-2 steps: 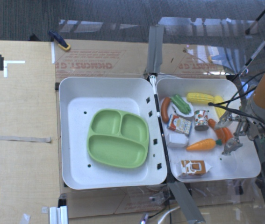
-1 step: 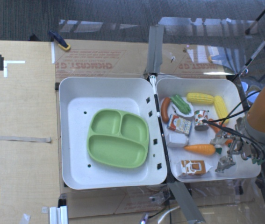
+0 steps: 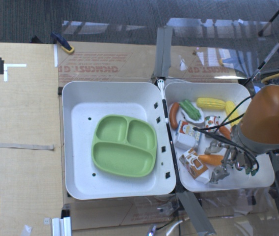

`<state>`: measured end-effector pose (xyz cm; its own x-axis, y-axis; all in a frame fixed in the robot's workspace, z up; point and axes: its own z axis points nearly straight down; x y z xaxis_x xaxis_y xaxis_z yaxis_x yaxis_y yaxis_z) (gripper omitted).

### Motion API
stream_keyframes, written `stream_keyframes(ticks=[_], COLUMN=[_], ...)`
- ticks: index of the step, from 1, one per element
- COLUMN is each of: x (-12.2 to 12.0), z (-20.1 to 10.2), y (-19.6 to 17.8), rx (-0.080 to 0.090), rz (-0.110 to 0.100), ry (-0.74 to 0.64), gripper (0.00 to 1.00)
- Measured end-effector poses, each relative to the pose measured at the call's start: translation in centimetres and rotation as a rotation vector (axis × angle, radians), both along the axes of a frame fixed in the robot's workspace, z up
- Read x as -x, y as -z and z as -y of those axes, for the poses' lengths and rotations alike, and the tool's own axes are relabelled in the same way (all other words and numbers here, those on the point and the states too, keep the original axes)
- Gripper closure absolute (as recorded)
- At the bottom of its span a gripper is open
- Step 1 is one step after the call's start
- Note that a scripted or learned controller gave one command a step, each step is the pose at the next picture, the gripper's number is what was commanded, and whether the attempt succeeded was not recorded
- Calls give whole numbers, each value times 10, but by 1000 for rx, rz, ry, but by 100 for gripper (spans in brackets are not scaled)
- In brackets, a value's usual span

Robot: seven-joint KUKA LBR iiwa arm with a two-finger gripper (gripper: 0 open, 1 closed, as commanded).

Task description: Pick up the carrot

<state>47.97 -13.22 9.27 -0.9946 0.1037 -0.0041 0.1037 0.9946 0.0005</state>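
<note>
Glossy white plastic forms two shallow bins with rounded corners, set side by side on a pale wood-grain bench (image 3: pixel 21 181). The left bin (image 3: pixel 75 132) holds one thing: a matte light-green divided plate (image 3: pixel 125 146), a rounded square with three compartments. The right bin (image 3: pixel 178 95) is crowded with smooth plastic toy food. At its twelve o'clock lies one ribbed yellow corn cob (image 3: pixel 211 103); just at the cob's eight o'clock sits one green vegetable (image 3: pixel 190 110), and at the bin's ten o'clock, against the wall, one red-orange sausage (image 3: pixel 173 115). There are two printed cartons: a white one (image 3: pixel 184 136) near the bin's centre-left, and an orange-and-white one (image 3: pixel 195 164) at seven o'clock.

One carrot (image 3: pixel 211 158), a tapered orange cone, lies on its side near the bin's middle, just at the orange carton's two o'clock.

The gripper (image 3: pixel 224 167), grey metal, hangs at the carrot's four o'clock, very near or touching its thick end; whether it has hold of the carrot cannot be told, since the tips are lost in cables and clutter. The arm's rounded orange band (image 3: pixel 269 114) bulks at three o'clock.
</note>
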Motion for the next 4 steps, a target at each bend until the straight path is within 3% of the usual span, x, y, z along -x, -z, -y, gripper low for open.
stream_keyframes(ticks=[1, 2, 3, 4], x=[0, -42, 1, -49], z=[16, 53, -26, 34], y=[0, 0, 0, 0], rx=[0, 0, -1, -1], rz=[0, 1, -2, -1], ry=[142, 514, 510, 844], gripper=[0, 0, 0, 0])
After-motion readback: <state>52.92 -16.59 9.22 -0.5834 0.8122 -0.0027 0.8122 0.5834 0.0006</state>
